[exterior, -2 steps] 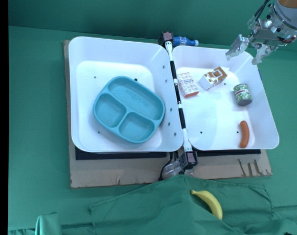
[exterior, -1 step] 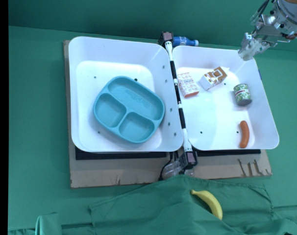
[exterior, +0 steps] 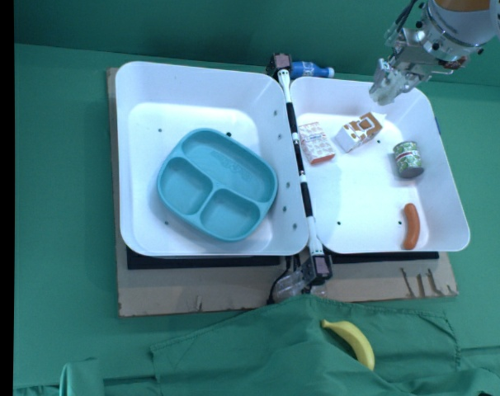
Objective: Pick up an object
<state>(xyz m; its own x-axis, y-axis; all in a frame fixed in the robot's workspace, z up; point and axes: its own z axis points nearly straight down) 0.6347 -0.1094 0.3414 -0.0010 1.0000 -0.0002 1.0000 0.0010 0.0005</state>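
Currently the small carton point(exterior: 359, 131) lies tilted on the right bin point(exterior: 448, 213) floor, just below and left of the gripper point(exterior: 384, 91); it looks light, stiff, crushable; best taken across its narrow sides. Jaw state: cannot tell. Right of it, the can point(exterior: 408, 159) looks rounder and slipperier.

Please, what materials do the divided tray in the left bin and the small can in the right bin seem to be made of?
The divided tray looks like moulded plastic: uniform teal colour, rounded edges, soft sheen. The small can seems metal with a printed green label; its pale end suggests a metal lid, but it is too small to be sure.
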